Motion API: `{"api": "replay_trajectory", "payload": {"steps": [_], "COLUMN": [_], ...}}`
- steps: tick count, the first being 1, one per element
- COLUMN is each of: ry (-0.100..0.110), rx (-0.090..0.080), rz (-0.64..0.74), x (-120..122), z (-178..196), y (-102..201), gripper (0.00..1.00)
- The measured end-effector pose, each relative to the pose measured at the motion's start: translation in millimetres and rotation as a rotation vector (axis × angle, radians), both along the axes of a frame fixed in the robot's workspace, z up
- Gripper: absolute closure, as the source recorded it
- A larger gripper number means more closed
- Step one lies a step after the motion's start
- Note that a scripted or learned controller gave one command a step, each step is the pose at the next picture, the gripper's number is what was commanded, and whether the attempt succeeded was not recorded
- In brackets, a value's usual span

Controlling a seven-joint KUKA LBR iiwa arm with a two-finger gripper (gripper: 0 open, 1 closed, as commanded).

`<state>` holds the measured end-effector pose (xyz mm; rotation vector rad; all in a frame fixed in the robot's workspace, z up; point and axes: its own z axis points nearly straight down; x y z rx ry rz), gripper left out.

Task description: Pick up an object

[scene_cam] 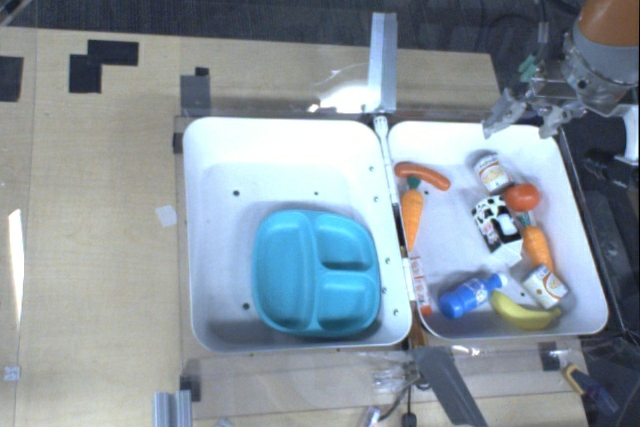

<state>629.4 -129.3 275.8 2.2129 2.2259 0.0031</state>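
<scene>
- Left bin [215,160]: smooth white plastic, holding a glossy blue divided plate [317,271] with rounded corners.
- Right bin [578,245]: a tapered orange carrot [411,214] by the divider, a curved sausage [422,176], a blue bottle [465,296], a yellow banana [524,314], a cow-patterned carton [494,220], a red tomato [521,197], two small tins.
- Gripper [527,120]: metal fingers spread apart, holding nothing, hanging over the right bin's far rim, above the objects.

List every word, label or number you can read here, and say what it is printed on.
No text reads clearly in the camera view.
Small can: label too blurred to read.
Second can: label too blurred.
Blue bottle: no legible marking.
Black-and-white carton: cow-like pattern, no readable words.
</scene>
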Motion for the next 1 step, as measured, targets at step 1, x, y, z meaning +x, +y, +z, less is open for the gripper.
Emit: {"api": "replay_trajectory", "payload": {"steps": [1], "ry": [0.0], "rx": [-0.001], "rz": [0.193], "x": [-1.9], "z": [-117.6], "y": [-17.0], "gripper": [0.0]}}
